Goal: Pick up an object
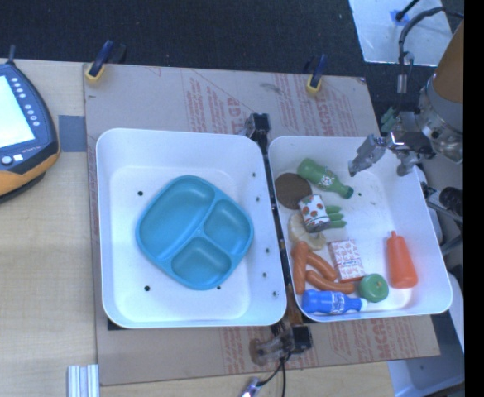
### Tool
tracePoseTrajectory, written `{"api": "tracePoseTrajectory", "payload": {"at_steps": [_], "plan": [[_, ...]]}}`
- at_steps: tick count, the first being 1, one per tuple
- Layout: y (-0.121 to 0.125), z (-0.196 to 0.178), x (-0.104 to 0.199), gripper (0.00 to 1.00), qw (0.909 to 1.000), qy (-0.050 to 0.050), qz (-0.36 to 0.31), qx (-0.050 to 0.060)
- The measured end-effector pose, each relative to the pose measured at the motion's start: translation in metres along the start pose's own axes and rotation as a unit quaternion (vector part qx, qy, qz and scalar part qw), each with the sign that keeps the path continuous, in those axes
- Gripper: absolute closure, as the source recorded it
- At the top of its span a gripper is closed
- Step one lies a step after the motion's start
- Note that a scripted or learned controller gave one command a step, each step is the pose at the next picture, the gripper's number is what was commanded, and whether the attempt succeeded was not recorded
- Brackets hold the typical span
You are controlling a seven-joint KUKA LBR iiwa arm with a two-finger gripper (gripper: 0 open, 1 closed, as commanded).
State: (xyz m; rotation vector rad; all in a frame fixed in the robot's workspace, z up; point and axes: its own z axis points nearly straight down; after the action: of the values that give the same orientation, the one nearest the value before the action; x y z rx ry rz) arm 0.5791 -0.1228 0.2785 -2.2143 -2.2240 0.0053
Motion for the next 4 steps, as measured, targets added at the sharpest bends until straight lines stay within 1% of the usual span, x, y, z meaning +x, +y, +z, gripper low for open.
{"api": "tracePoseTrajectory", "payload": {"at_steps": [1,2,3,4], "plan": [[0.039,0.127,0.001,0.0,1.0,-0.001,-0.001,0.001],[0.077,0.187,-0.011,0.0,1.0,-0.001,-0.002,0.002],[0.077,0.176,-0.011,1.0,1.0,-0.001,-0.003,0.002],[0.079,0.044,0.051,1.0,1.0,0.0,0.0,-0.003]]}}
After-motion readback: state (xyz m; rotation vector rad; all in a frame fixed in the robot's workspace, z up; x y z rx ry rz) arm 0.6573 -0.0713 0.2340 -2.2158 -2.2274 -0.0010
